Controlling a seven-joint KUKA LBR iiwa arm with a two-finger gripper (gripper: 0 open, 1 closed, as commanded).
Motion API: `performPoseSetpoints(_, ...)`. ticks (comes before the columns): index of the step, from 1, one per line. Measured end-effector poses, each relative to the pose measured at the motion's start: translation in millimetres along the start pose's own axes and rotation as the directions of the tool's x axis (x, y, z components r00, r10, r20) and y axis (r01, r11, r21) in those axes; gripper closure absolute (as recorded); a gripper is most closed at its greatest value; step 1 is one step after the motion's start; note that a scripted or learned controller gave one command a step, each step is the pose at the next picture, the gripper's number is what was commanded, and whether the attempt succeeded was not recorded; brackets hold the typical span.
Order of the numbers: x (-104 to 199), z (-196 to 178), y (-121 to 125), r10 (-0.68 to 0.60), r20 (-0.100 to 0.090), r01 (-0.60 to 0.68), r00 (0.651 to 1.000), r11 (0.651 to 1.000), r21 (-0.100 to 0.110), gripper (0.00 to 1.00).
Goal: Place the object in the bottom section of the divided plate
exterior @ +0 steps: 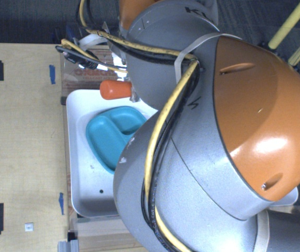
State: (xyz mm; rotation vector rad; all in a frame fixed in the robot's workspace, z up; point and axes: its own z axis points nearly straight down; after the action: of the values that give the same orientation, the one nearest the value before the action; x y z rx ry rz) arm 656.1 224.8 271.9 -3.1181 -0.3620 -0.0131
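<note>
jaws hidden behind the arm (pixel 213 140), grip unknowable; orange object (pixel 115 90) sits at twelve o'clock of the blue plate (pixel 107 135), likely awaiting placement.

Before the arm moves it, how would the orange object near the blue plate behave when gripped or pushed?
The orange object looks rounded and elongated, so it may roll if pushed. Its smooth surface could slip between fingers. It sits at the white bin's edge, beside the blue divided plate.

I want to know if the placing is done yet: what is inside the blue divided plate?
The visible sections of the blue divided plate hold nothing. The arm covers its right part, so that stays unknown. An orange object sits just beyond the plate's rim.
</note>
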Motion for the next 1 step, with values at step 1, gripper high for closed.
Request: performPoseSetpoints(1,-0.9,107.6,0.8,-0.057,0.021,0.057,0.998,0.998,-0.001,1.0)
